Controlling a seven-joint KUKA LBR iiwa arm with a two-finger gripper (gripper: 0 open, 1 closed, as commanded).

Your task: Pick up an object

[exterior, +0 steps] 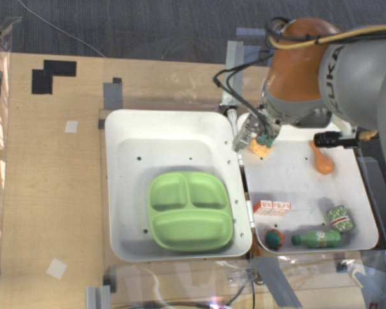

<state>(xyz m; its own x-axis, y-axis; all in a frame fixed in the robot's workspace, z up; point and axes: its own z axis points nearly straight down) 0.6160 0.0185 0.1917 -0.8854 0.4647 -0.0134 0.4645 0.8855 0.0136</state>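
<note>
Camera view: your gripper (260, 140) low over yellow-orange object (262, 149) (jaw state cannot tell); lift not yet done.

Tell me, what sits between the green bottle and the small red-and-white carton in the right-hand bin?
In the camera view, a small round red-and-green toy lies between the green plastic bottle and the red-and-white carton, just below the carton and left of the bottle.
</note>
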